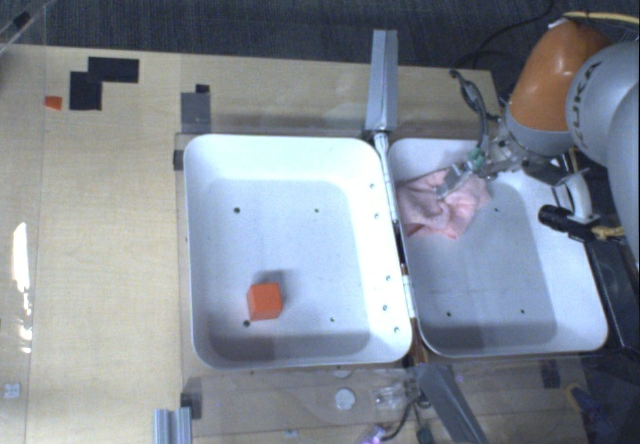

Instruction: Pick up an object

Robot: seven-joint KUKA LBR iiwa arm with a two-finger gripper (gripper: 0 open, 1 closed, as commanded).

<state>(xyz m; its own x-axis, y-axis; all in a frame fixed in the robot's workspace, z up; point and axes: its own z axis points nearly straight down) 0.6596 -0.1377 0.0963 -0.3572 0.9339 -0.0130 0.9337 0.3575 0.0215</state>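
- Two bins side by side on bench (100, 262); left bin (215, 332), right bin (540, 327), walls touching along a central divider.
- Block (265, 301) in left bin, toward its near left part.
- Crumpled cloth (432, 214) in right bin, far left corner, against the divider wall.
- Gripper (468, 174) over cloth's right edge; arm (560, 92) enters from right, behind right bin.

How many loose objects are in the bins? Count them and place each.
2. An orange block lies in the left bin, near its front-left. A pink cloth lies in the right bin, back-left, under the gripper.
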